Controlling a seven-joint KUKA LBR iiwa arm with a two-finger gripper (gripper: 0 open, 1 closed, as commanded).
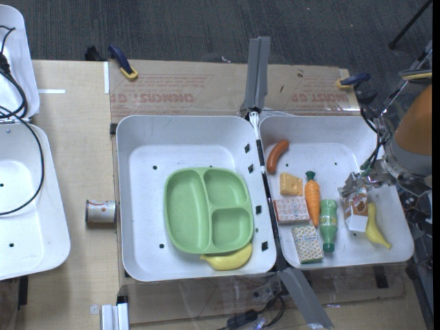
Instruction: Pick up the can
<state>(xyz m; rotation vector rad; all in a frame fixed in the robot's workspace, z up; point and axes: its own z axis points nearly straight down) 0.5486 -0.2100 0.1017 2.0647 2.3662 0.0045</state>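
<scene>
Yellow at the near edge: a banana (230,258) lies at six o'clock in the left bin (124,184), tucked against the rim of a green plate (206,212) with three sections that takes up the middle of that bin. Over in the right bin (330,126), nearest us at about six o'clock, sits a small patterned box (307,243), and at four o'clock a second banana (377,231) curves along the wall. Just beside it stands a little red and white carton (356,213).

Now the can (101,212): it lies on its side on the bench, outside both bins, just off the left bin's nine o'clock wall and well apart from the arm.

Moving back in the right bin, a green bottle (328,222) lies next to a carrot (313,196), with a pink box (291,210) on the carrot's other side. The gripper (357,184) hangs at three o'clock over this bin, right above the carton; whether its jaws are apart or together, I cannot tell.

Further back come a wedge of cheese (291,184) and then a sausage (276,155) at eleven o'clock. At the far end, two blue clamps (122,60) (354,80) grip a sheet of cardboard (179,88).
</scene>
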